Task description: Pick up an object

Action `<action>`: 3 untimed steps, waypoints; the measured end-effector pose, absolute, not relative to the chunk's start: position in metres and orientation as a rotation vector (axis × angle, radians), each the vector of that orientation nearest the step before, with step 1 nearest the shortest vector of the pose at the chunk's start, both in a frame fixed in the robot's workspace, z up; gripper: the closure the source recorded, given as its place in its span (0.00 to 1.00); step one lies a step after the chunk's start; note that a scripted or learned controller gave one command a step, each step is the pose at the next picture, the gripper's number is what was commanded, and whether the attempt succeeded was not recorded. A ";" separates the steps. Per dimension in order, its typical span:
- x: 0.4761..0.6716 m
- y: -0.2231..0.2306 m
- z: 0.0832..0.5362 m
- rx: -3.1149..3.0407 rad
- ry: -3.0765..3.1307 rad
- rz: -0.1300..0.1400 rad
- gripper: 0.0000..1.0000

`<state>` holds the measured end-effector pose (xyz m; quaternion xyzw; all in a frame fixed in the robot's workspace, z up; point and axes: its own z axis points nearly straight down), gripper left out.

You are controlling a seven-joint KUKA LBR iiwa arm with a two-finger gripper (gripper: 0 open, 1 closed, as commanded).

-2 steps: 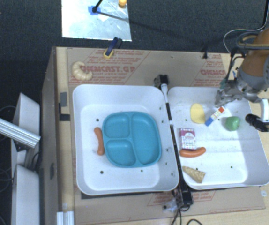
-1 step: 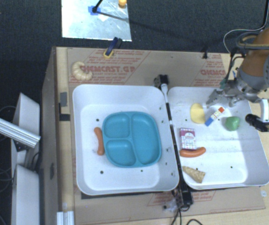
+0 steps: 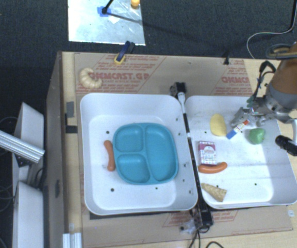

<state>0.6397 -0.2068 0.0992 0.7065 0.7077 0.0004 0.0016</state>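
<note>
My gripper (image 3: pixel 243 120) hangs low over the back of the right bin (image 3: pixel 278 182), reaching in from the right under the orange-banded wrist. Just left of it lies a yellow lemon-like piece (image 3: pixel 218 124). A small blue piece (image 3: pixel 233 133) sits right below the gripper, and a green round object (image 3: pixel 256 135) lies to its lower right. Nearer the front lie a small maroon box (image 3: pixel 207 152), a sausage (image 3: pixel 212 167) and a tan wedge (image 3: pixel 214 191). Nothing can be made out held in the gripper.
The left bin (image 3: pixel 94 138) holds a blue divided plate (image 3: pixel 145 152) and a second sausage (image 3: pixel 109 155). A black divider (image 3: pixel 188 133) runs between the bins. On the cardboard behind them lie a pale croissant-like item (image 3: pixel 90 77) and a blue-yellow tool (image 3: pixel 122 52).
</note>
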 end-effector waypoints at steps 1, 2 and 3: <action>0.641 -0.207 0.111 2.213 2.220 0.004 1.00; 0.641 -0.207 0.111 2.213 2.220 0.004 0.00; 0.598 -0.207 0.085 2.219 2.221 0.001 0.00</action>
